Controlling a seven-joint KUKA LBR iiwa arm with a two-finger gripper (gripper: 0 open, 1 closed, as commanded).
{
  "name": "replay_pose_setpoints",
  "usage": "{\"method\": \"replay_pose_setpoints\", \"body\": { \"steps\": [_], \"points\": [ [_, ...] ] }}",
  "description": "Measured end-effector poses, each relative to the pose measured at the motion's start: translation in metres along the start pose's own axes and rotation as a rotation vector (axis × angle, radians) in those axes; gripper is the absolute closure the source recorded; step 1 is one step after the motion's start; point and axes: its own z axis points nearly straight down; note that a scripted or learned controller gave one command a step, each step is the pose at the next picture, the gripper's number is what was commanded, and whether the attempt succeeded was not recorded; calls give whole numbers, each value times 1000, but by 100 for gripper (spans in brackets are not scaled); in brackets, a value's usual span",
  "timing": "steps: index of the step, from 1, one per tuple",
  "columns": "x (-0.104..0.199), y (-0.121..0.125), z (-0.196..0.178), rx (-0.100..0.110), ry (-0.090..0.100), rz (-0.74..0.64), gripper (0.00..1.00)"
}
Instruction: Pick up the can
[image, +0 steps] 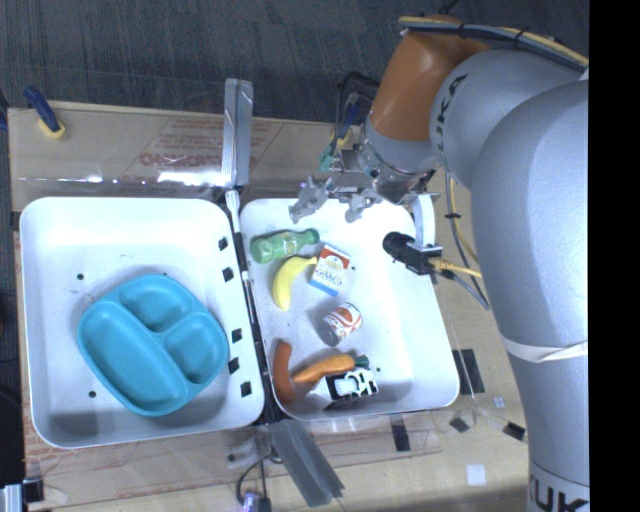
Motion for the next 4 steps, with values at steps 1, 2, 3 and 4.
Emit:
{"method": "replay_pose_setpoints", "body": {
  "steps": [1,2,3,4],
  "points": [
    [-35,-38,74,-1,0,-137,0],
    [-58,-114,124,0,0,-71,0],
    [-58,-113,114,0,-1,-78,100],
    [8,-93,26,-2,0,-226,100]
  ]
}}
